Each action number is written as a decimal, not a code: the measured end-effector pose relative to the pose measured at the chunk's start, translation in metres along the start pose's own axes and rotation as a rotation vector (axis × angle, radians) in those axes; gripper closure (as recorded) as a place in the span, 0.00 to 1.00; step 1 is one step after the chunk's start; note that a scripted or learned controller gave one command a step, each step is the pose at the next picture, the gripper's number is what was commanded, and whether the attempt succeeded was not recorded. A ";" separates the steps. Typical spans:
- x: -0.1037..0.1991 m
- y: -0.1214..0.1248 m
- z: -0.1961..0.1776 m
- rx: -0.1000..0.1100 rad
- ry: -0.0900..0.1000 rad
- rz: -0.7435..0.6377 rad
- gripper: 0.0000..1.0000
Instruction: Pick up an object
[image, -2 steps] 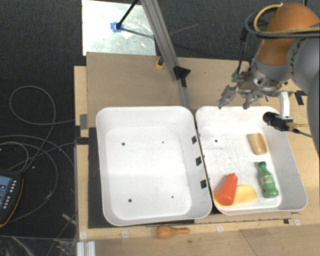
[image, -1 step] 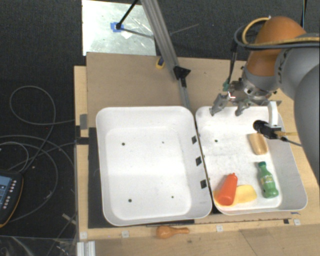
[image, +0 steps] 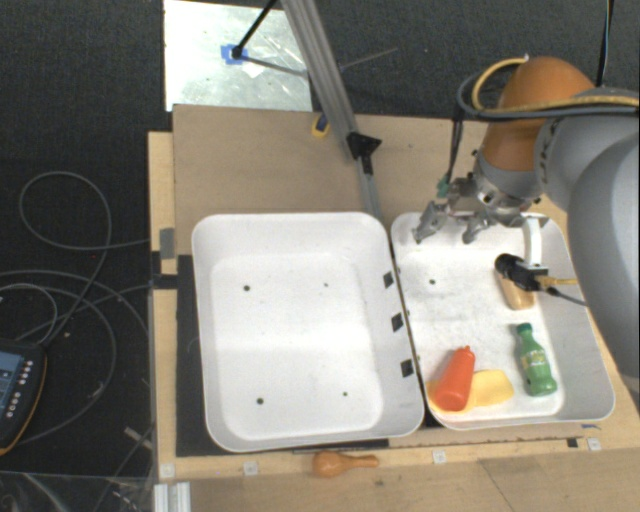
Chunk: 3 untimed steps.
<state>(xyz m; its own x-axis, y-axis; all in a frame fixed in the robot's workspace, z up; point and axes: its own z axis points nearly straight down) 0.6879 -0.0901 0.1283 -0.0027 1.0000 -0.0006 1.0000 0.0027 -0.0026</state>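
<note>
At the 11 o'clock corner of the right-hand shallow white plastic bin, the jaws hang spread wide with nothing between them, over bare bin floor. Candidate objects lie well apart from them, toward 5–6 o'clock of that bin: an orange-red plastic bottle touching a yellow rounded block, with a green plastic bottle just beside. Judged step: approach, no grasp yet; the next move calls for travel toward 6 o'clock, centring over one item, descending, then closing.
</note>
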 end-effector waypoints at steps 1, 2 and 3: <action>0.000 0.002 -0.015 -0.008 -0.001 -0.003 1.00; 0.004 0.002 -0.080 -0.012 0.000 -0.004 1.00; 0.003 0.004 -0.110 -0.009 0.000 -0.004 1.00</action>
<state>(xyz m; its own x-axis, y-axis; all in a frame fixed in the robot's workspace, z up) 0.6917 -0.0867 0.2382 -0.0069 1.0000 -0.0006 1.0000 0.0069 0.0065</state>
